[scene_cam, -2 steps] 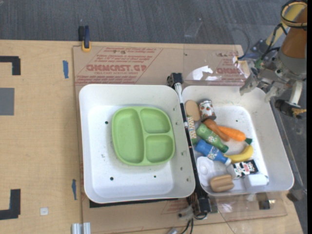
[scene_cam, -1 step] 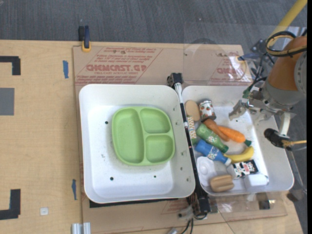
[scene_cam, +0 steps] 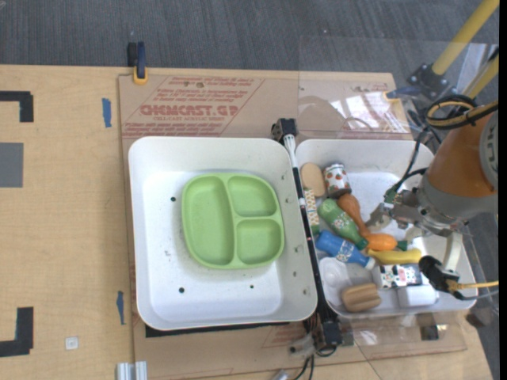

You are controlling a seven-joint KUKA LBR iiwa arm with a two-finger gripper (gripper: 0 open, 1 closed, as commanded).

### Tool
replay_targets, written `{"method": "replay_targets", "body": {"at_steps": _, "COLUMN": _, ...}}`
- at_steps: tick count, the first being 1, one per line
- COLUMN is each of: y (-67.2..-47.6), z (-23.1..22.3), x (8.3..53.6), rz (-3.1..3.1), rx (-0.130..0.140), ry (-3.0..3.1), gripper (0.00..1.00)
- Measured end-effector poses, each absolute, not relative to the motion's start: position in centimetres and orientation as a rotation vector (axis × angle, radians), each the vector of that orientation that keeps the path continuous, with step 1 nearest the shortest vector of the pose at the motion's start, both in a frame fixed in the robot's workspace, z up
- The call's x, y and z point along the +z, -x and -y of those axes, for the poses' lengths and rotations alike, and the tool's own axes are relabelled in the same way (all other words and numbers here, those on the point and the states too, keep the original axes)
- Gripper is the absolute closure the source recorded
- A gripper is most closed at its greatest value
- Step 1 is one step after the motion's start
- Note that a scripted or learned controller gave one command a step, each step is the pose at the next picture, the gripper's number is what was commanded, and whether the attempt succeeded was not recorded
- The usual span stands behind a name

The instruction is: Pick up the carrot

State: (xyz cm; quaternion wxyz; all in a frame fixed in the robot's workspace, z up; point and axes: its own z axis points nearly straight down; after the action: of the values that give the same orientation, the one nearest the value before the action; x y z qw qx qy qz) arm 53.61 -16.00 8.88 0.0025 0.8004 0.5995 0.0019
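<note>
Camera view has my hand [scene_cam: 394, 216] low over the right-hand shallow white bin [scene_cam: 412, 153], at the end of the grey arm with the orange band [scene_cam: 467, 169] that reaches in from the right. I cannot tell how far the hand is open (the wrist and its cables cover most of it), and I see nothing clearly held in it. It sits just beside the toy pile, close above a small orange rounded piece [scene_cam: 381, 241].

The orange plastic carrot with a green top [scene_cam: 351, 210] lies in that same right bin, slanted, its green end toward the bin's middle divider, just left of the hand. Whether the hand touches it I cannot tell. Around it I see a tan bread-like roll [scene_cam: 312, 180], a small white can with a red and dark label [scene_cam: 337, 179], a green bottle [scene_cam: 338, 225], a blue bottle [scene_cam: 341, 248], a yellow banana [scene_cam: 398, 255], a brown hot-dog-shaped bun [scene_cam: 361, 297] and a small white carton [scene_cam: 400, 275].

The left-hand shallow white bin [scene_cam: 150, 236] holds a light green three-compartment plate [scene_cam: 232, 220], lying flat near its centre.

Both bins rest on a sheet of brown cardboard [scene_cam: 198, 105] on the table [scene_cam: 55, 212].
</note>
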Motion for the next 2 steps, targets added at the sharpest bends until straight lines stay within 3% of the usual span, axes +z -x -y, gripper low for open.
{"method": "replay_targets", "body": {"at_steps": 1, "y": -48.78, "z": 17.64, "x": 8.95, "rz": -1.049, "rx": 0.030, "ry": -2.946, "gripper": 0.00}}
{"method": "replay_targets", "body": {"at_steps": 2, "y": -49.28, "z": 17.20, "x": 9.31, "rz": -0.451, "rx": 0.059, "ry": -3.079, "gripper": 0.00}}
